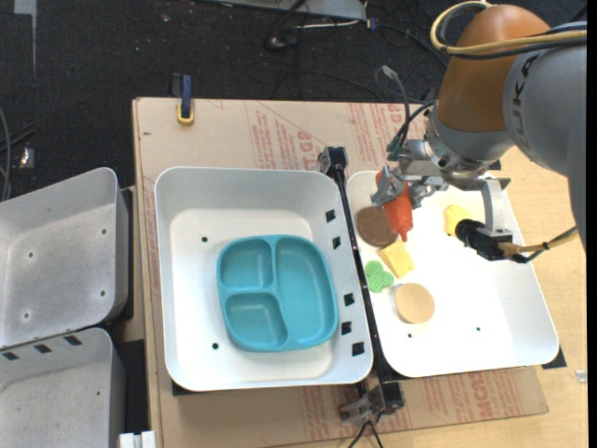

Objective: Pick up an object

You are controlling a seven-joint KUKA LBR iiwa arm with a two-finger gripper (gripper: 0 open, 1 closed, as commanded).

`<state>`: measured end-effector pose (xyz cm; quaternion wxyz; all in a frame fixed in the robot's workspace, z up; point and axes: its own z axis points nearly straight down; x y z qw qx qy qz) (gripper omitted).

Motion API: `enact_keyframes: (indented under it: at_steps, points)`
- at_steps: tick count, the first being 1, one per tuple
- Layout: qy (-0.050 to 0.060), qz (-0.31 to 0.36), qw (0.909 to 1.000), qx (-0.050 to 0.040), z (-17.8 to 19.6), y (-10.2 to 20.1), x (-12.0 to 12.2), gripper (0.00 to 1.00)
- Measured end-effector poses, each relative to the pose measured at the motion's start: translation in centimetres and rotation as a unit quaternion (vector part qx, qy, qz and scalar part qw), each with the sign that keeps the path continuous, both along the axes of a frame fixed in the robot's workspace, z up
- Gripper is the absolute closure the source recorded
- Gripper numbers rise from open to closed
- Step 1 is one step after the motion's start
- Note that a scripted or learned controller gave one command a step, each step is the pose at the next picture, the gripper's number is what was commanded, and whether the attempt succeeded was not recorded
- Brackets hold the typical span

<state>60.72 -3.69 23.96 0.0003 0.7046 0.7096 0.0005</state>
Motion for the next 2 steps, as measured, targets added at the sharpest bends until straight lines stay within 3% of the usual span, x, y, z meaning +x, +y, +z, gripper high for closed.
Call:
enact_keyframes:
  at_steps: [2]
  points:
    - [0.001, 0.0, 1.0, -0.0001, -2.1, 10.9, 0.1, 1.0]
